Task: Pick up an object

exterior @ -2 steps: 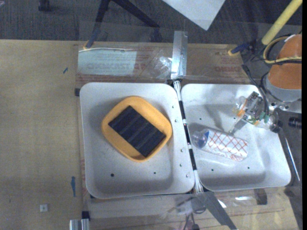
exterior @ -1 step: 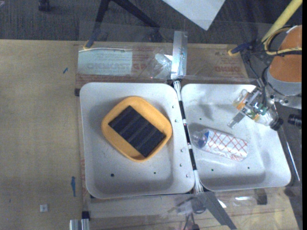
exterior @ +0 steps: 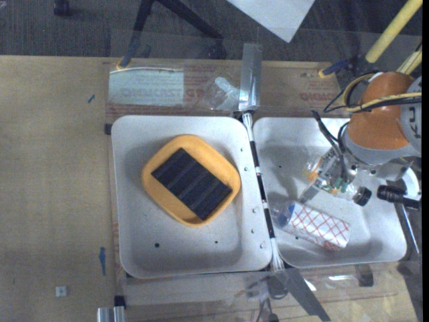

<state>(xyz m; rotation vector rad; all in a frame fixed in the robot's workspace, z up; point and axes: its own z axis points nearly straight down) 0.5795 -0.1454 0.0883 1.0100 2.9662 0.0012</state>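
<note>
A yellow-orange pad with a dark ribbed panel (exterior: 191, 179) lies tilted in the left bin (exterior: 134, 240). In the right bin (exterior: 382, 243) a soft pouch with a red-and-white checked pattern (exterior: 320, 224) lies near the front, a small blue piece (exterior: 285, 214) at its left end. My gripper (exterior: 323, 178) reaches down into the right bin from the right, its tip just above and behind the pouch. Small clear or yellowish bits sit around the tip.
A metal divider strip (exterior: 261, 193) separates the two bins. Behind them lie a taped cardboard strip (exterior: 147, 86) and a crumpled clear wrapper (exterior: 221, 92). The arm's orange band (exterior: 382, 116) hangs over the right bin's far right corner.
</note>
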